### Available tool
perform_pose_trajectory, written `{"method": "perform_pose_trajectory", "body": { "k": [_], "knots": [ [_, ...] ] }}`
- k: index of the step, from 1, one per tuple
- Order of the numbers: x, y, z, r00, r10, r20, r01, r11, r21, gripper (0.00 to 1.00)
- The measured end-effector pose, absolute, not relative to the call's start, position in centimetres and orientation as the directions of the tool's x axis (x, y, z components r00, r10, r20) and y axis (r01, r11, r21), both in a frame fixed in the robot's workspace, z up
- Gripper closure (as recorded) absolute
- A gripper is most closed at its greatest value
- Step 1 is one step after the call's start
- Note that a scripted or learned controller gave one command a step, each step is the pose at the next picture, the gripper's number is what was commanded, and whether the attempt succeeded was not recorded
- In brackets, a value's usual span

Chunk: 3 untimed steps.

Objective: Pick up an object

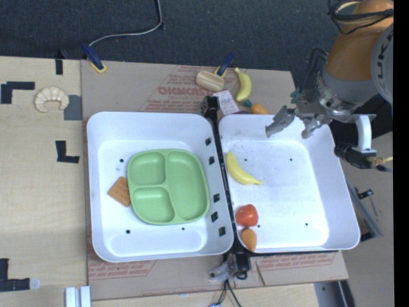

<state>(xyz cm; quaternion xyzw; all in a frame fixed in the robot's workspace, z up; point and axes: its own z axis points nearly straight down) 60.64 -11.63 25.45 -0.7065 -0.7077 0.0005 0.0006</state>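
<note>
In the right bin [319, 190] a yellow banana [241, 171] lies near the left wall. A red tomato [247, 215] and an orange fruit [248, 238] sit at the bin's front left corner. My gripper [294, 124] hangs over the back of the right bin, its two grey fingers [277, 123] spread apart with nothing between them. It is well to the right of and behind the banana.
The left bin [102, 139] holds a green divided plate [169, 185] and a brown cracker [119, 191]. Behind the bins lie a second banana [243, 85], a bread roll [209, 80] and a small packet [225, 101]. A croissant [52, 98] lies far left.
</note>
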Motion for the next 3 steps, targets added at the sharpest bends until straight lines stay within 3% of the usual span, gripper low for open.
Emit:
{"method": "perform_pose_trajectory", "body": {
  "k": [1, 2, 3],
  "knots": [
    [61.0, -9.6, 18.6, -0.001, 1.000, 0.001, 1.000, 0.001, -0.004, 0.00],
    [62.0, -9.8, 9.8, 0.002, 1.000, -0.009, 1.000, -0.002, 0.010, 0.00],
    [57.6, -11.0, 8.7, 0.000, 1.000, -0.003, 1.000, 0.000, 0.005, 0.00]
  ]
}}
